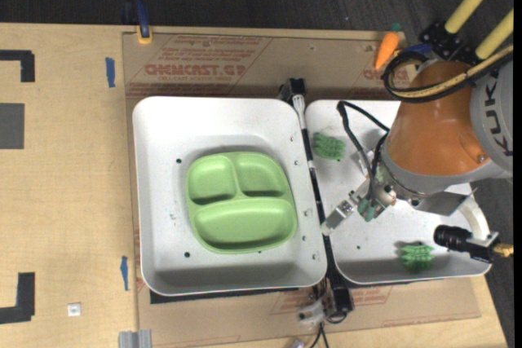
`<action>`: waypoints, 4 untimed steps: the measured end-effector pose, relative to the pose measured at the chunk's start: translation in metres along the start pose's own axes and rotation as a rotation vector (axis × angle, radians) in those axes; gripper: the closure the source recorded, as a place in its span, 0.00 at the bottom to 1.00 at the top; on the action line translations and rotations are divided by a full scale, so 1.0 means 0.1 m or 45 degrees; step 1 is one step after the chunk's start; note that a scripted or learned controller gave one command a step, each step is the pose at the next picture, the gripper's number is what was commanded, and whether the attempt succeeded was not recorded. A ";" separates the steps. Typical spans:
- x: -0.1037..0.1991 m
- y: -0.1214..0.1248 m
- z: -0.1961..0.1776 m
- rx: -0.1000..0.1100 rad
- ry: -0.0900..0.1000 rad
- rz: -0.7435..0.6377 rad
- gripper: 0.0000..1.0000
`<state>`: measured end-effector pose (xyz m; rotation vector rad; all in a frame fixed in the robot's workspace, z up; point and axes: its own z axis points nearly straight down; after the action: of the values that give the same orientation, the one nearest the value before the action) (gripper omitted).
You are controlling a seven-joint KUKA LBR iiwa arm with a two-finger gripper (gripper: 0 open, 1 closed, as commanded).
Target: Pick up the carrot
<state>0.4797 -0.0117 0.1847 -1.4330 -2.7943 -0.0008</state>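
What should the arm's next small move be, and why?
Probably raise the gripper and start it toward the carrot. The gripper is over the right bin, near its left wall, while the carrot lies outside both bins, on the board just past that bin's far edge. Nothing orange lies under the gripper, so closing here would likely miss.

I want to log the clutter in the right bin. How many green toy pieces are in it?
2. One green piece lies near the right bin's upper left; the other lies near its front edge. The arm may hide more.
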 end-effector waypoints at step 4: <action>-0.47 -0.02 -0.10 -0.008 -0.009 -0.196 1.00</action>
<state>0.5057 -0.0508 0.1950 -1.2172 -2.9047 -0.0044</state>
